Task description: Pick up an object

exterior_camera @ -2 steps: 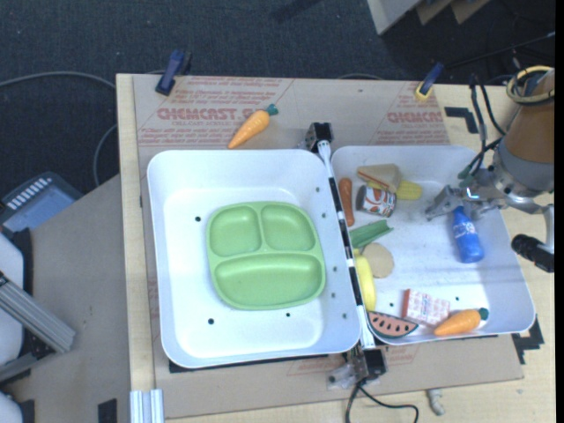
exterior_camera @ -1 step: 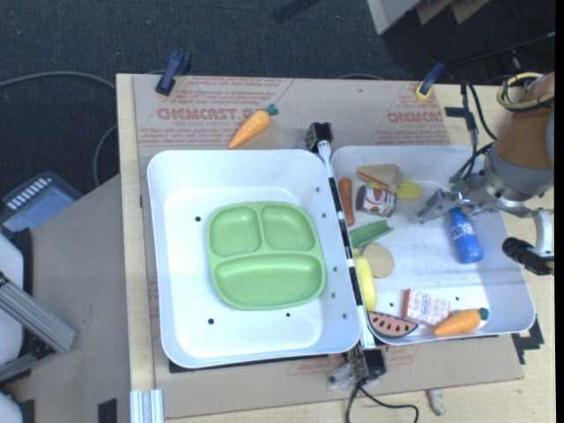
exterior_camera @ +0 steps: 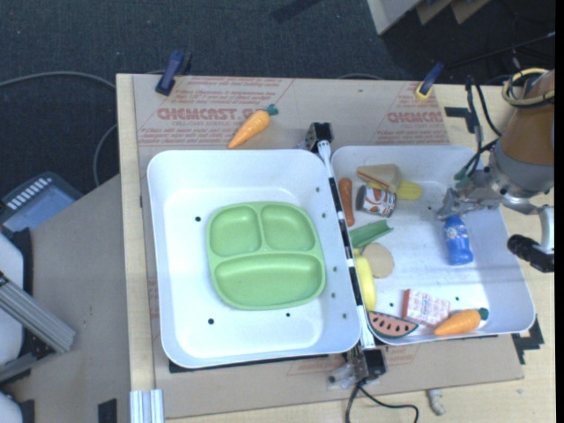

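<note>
The grey metal gripper [exterior_camera: 460, 203] hangs over the top right part of the right white plastic bin [exterior_camera: 518, 282]. I cannot tell how it is set, and nothing can be seen held in it.

Just below the gripper lies a small blue plastic bottle [exterior_camera: 457, 241]. The bottle's top end is right under the gripper and its long side runs away toward the near edge of the bin. This looks like the thing to grab, because it is the closest one. To get it, the gripper probably needs to go down and a little toward the near edge.

Other toys share this bin. To the left of the gripper are a yellow toy lemon [exterior_camera: 409, 189], a red and white toy can [exterior_camera: 378, 202] and a thin green toy pea pod [exterior_camera: 369, 233]. Along the near side lie a red and white snack packet [exterior_camera: 426, 307], an orange toy carrot [exterior_camera: 458, 322] and a toy watermelon slice [exterior_camera: 391, 325].

The left white plastic bin [exterior_camera: 176, 183] holds a green plastic plate with three sections [exterior_camera: 265, 255].

A second orange toy carrot [exterior_camera: 248, 128] lies outside, on the brown cardboard sheet [exterior_camera: 211, 104] behind the bins.
</note>
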